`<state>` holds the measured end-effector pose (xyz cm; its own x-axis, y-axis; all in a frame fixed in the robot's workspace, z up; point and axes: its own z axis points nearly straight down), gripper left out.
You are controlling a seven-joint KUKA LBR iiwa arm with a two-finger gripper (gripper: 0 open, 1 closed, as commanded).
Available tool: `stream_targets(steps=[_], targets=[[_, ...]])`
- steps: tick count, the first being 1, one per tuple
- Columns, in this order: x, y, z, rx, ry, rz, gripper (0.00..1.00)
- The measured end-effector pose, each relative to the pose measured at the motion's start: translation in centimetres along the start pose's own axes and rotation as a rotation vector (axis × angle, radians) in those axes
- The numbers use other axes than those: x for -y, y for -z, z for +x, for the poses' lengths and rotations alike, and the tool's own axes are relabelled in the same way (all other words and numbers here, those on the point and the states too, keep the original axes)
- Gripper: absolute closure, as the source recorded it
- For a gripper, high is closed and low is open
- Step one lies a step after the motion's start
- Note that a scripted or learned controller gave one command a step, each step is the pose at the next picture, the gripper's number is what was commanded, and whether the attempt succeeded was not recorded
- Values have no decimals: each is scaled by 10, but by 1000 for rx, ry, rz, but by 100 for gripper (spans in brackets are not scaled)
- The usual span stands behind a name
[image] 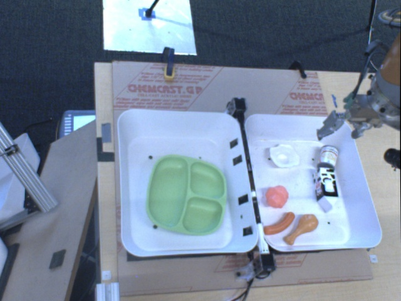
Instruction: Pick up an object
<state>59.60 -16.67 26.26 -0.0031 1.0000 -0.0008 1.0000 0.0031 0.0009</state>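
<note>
Sausage (279, 223) beside drumstick (302, 227); pincer (344, 125) above bottle (326, 171).

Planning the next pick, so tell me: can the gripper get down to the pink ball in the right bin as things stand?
Probably yes. The gripper hangs over the right bin's far right corner, and the pink ball lies apart from the sausage and the white cup, with nothing over it.
</note>
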Motion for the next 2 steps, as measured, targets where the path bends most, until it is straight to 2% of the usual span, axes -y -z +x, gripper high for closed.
stream_targets(steps=[1,2], targets=[[4,-43,-3,0,-2,2,0],[7,-96,6,-1,-3,1,0]])
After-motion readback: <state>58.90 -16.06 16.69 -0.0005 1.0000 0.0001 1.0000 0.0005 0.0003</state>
